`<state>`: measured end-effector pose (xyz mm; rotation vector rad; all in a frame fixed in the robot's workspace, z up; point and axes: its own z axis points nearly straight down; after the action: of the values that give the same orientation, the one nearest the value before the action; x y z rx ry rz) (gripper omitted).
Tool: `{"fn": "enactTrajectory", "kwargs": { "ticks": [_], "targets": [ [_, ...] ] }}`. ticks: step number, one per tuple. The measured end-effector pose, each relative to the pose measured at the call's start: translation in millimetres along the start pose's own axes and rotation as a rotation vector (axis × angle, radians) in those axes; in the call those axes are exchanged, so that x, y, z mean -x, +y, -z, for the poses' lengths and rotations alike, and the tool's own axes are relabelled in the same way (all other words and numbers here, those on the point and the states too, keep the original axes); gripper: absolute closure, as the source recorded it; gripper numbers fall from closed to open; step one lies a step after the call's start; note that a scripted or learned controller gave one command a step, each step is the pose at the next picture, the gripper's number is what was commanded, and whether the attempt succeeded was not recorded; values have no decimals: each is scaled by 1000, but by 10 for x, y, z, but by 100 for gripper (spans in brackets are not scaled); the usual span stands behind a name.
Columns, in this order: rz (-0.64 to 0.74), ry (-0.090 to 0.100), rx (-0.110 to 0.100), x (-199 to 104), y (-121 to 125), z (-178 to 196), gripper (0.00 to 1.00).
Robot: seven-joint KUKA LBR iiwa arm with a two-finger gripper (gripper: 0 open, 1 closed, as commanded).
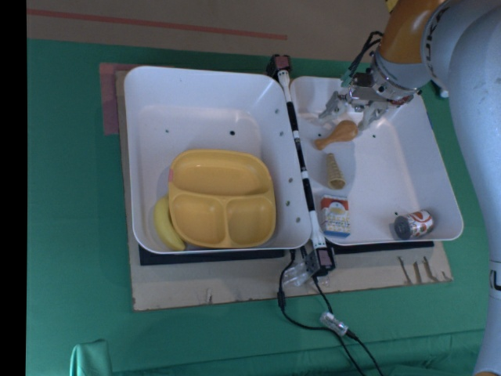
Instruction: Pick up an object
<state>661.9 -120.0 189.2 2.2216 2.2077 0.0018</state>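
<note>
Green cloth (70,288) under cardboard (235,284) and white bins (149,100); gripper (356,116) spread open above drumstick (338,135), holding nothing.

Robot lab, arm (462,45), 2 white bins (149,131), loose cables (313,312)

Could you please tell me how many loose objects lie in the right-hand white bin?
4: tan toy drumstick beneath the gripper, ribbed beige cone mid-bin, red-and-white carton front-left, tipped red-and-white can front-right.

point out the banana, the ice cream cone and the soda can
banana (167,225), camera view, middle of its curved body beside the yellow tray
ice cream cone (336,171), camera view, mid cone
soda can (415,225), camera view, its side
</note>
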Motion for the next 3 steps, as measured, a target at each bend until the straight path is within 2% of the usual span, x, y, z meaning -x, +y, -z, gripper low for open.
{"fn": "enactTrajectory", "kwargs": {
  "ticks": [1, 2, 3],
  "targets": [
    [-6, -4, 15, 31, 31, 173, 100],
    [-6, -4, 15, 30, 30, 173, 0],
    [-12, -8, 30, 57, 59, 349, 100]
  ]
}}
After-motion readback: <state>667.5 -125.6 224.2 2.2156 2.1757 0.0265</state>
